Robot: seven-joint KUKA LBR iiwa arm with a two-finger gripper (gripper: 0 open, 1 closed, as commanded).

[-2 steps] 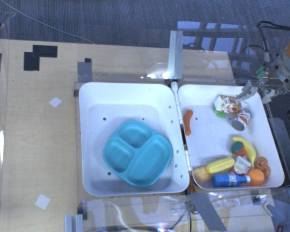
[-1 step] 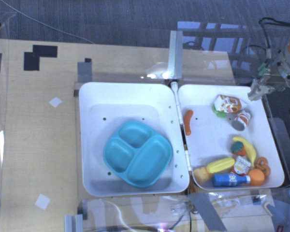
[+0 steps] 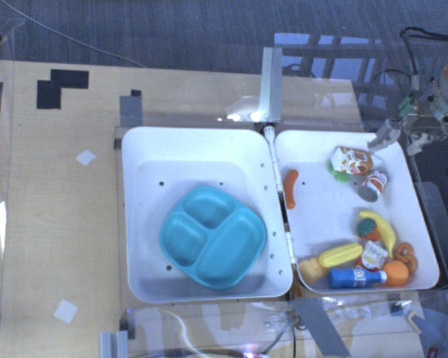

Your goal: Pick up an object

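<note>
- The grey two-finger gripper point(image 3: 384, 135) hangs over the right white bin's point(image 3: 321, 222) far corner, near a crumpled white-and-orange packet point(image 3: 351, 161); grasp state: cannot tell.
- Best approach, I judge: descend straight onto the packet, clear of the bin wall.
- The arm is cropped at the right; the near-corner toy food heap overlaps, its pieces hard to separate.

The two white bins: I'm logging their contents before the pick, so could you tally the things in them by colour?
Blue: 2, the divided plate and the bottle
Yellow: 2, the banana and the corn-like piece
Orange or red-orange: 2, the sausage and the round fruit
Multicoloured: 3, the carton, the small can and the labelled packet
Brown: 1, the pretzel
Total: 10, though the lower pile overlaps.
</note>
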